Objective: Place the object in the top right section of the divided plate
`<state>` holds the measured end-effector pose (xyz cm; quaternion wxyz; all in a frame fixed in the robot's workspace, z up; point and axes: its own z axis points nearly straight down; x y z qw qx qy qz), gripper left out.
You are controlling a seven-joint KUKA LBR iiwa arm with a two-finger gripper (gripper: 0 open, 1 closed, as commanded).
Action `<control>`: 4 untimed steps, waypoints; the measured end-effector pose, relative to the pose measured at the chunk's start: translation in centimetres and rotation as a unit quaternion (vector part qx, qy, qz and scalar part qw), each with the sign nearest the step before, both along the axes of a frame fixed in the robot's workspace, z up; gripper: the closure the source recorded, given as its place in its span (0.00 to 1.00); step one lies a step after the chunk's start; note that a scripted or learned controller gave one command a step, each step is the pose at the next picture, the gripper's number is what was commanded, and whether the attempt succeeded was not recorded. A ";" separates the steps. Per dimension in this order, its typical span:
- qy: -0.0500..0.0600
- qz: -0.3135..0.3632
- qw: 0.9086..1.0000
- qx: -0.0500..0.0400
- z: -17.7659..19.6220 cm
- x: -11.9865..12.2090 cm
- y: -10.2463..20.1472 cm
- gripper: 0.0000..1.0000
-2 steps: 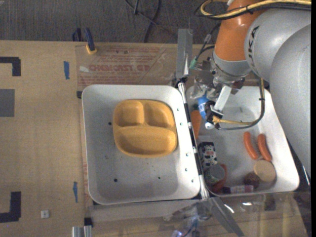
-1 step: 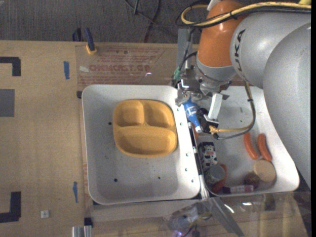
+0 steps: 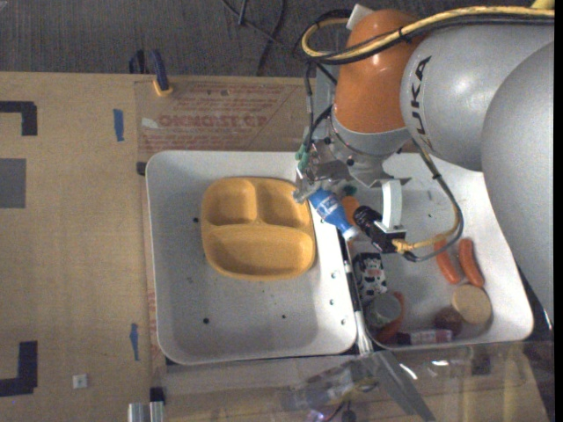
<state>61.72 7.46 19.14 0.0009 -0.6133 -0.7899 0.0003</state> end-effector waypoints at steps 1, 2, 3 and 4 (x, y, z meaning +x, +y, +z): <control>-0.001 0.168 0.986 0.001 -5.7 1.8 3.2 1.00; -0.004 0.295 0.956 0.000 -2.9 3.3 5.1 1.00; -0.003 0.362 0.932 0.001 -5.8 3.6 2.7 1.00; -0.007 0.361 0.933 0.001 -4.6 3.8 2.8 1.00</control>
